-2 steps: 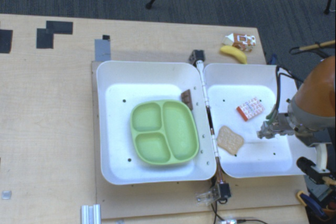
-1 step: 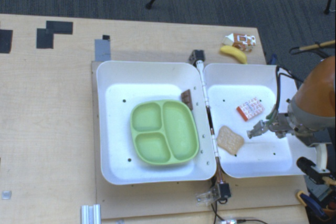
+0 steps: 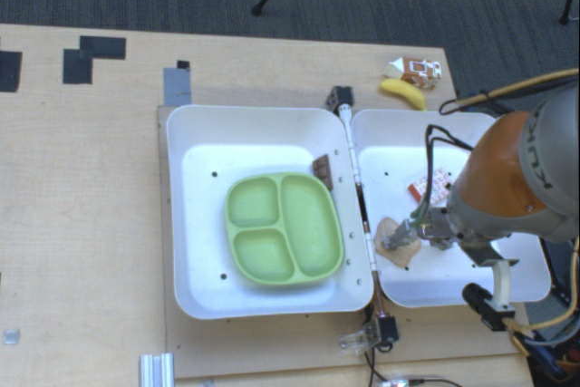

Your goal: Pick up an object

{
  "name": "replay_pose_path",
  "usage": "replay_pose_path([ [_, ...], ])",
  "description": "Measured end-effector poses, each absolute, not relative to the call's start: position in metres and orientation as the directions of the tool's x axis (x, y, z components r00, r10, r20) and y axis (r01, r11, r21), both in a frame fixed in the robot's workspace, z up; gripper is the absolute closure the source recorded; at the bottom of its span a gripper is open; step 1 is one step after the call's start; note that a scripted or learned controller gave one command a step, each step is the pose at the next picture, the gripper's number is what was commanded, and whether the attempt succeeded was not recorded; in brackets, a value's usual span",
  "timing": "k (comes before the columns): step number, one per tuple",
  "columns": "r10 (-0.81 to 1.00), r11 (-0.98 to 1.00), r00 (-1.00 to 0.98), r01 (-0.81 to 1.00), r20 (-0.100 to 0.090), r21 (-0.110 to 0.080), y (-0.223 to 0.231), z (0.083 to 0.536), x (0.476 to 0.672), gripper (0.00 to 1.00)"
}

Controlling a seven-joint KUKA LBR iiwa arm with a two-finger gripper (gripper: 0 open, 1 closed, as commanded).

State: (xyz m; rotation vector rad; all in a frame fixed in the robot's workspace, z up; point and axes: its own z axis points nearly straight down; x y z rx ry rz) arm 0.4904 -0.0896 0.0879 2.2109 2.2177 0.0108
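The arm comes in from the right and bends low over the right bin (image 3: 535,281). Its gripper (image 3: 405,237) is at the left part of this bin, close to the wall that separates the two bins. Directly under it lies a tan object (image 3: 401,251), flat and a little crumpled, which looks like a small paper or cloth piece. The gripper is on top of this object or touching it, but whether it is released or clenched I cannot tell, because the wrist covers that part.

In my judgement the tan object is the thing to pick up now. It seems light and soft, not stiff, so it will probably fold or slip when it is squeezed. A good place to take hold is a raised wrinkle near its middle, not the thin edge that lies flat on the bin floor. A grasp that is too shallow may catch nothing.

A little farther in the same bin there is a red and white packet (image 3: 433,188), also flat and light. In the left bin (image 3: 195,222) rests a green divided plate (image 3: 285,229), stiff and smooth, with a small brown piece (image 3: 322,167) just beside its far right edge. Beyond the bins, on the bench (image 3: 82,231), lie a banana (image 3: 401,92) and a small carton (image 3: 419,68).
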Motion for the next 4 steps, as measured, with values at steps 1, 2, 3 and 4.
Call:
replay_pose_path([
  [1, 1.000, 0.004, -0.004, 1.000, -0.004, 0.021, -0.090, 0.101, 0.493, 1.00],
  [2, 1.000, 0.006, -0.006, 1.000, -0.002, 0.018, -0.089, 0.100, 0.493, 0.00],
  [3, 1.000, 0.009, -0.009, 1.000, -0.001, 0.022, -0.088, 0.110, 0.495, 1.00],
  [4, 1.000, 0.009, -0.009, 1.000, -0.001, 0.022, -0.088, 0.110, 0.495, 0.00],
])
